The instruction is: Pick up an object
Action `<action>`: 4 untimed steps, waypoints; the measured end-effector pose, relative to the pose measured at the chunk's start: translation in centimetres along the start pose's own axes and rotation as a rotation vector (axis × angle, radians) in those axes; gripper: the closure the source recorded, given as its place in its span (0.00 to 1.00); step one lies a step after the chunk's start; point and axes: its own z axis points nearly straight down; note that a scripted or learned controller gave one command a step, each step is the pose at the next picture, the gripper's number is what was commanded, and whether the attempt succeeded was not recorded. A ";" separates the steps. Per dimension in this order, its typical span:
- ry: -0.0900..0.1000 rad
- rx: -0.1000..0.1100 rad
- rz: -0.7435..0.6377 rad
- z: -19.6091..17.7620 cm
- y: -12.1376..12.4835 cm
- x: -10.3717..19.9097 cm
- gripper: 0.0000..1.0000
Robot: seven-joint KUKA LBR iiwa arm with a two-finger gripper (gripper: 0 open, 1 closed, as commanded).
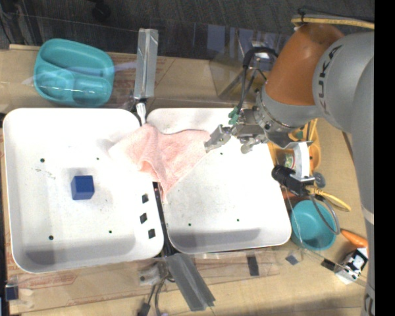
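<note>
A pink cloth point(163, 151) lies draped over the divide between the two white bins, most of it in the right bin's point(250, 203) top left corner. A blue cube point(83, 186) sits in the left bin point(26, 176), left of its middle. My gripper point(232, 139) hangs above the upper part of the right bin, just right of the cloth's edge. Its fingers point(215, 139) are spread apart with nothing between them.
A teal plastic container point(74, 71) rests on the bench behind the left bin. A teal bowl point(314, 224) and several tools with orange handles point(329, 196) lie right of the right bin. A metal bar point(145, 64) stands at the divide's far end.
</note>
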 end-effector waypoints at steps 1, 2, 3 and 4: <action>-0.002 -0.003 -0.047 14.5 3.6 -1.2 0.00; -0.002 -0.005 -0.353 14.4 5.9 3.3 0.00; -0.003 -0.005 -0.522 14.4 8.9 3.6 0.00; -0.003 -0.003 -0.651 14.4 8.9 3.3 0.00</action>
